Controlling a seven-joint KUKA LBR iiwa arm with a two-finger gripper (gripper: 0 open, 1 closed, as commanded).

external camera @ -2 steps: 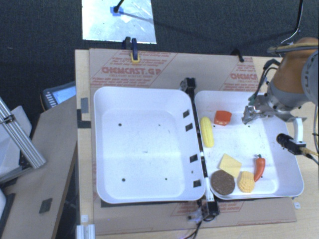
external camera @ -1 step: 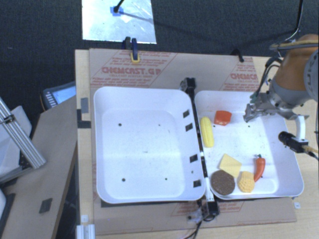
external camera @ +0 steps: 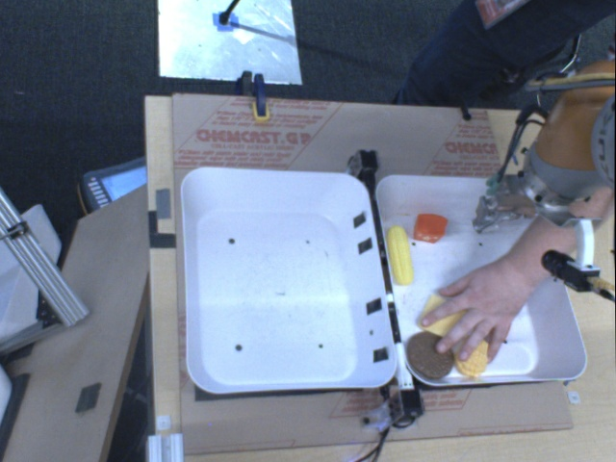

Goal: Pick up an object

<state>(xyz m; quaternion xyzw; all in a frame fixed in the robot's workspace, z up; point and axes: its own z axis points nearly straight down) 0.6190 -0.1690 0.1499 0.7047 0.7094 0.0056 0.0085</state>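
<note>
Brown disc under hand | orange block just beside tool | tool state unclear

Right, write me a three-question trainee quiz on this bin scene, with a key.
1. True or false: the orange block lies in the left bin.
2. What touches the yellow sponge: A the gripper, B a person's hand, C the corn cob?
3. Fill in: the brown disc lies by the right bin's ____ edge, near or far.

Key: 1 false. 2 B. 3 near.
</note>
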